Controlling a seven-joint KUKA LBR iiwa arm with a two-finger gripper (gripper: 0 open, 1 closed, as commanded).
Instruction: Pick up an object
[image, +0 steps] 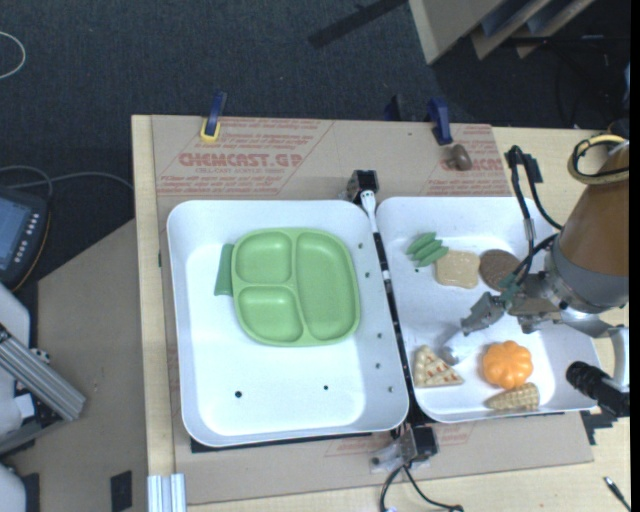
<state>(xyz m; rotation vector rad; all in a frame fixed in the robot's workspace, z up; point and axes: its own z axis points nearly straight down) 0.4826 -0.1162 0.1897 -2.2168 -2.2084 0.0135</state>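
Observation:
My gripper (460, 336) reaches into the right bin (400, 300) from the right, low over its floor. Its two fingers stand apart, open, with nothing between them. One fingertip (447, 353) is just above the pizza slice (436, 369), close to its top edge. An orange pumpkin (507, 364) lies right of the fingers, with a corn cob (513, 398) below it at the front wall. Further back lie green beans (427, 248), a tan cracker (458, 269) and a brown cookie (497, 266), partly behind the arm's cables.
The left bin (200, 380) holds a green divided plate (295, 285) in its rear half. Black clips join the bins at the middle wall (380, 290). The orange-banded arm (600, 240) and its cables hang over the right bin's right side.

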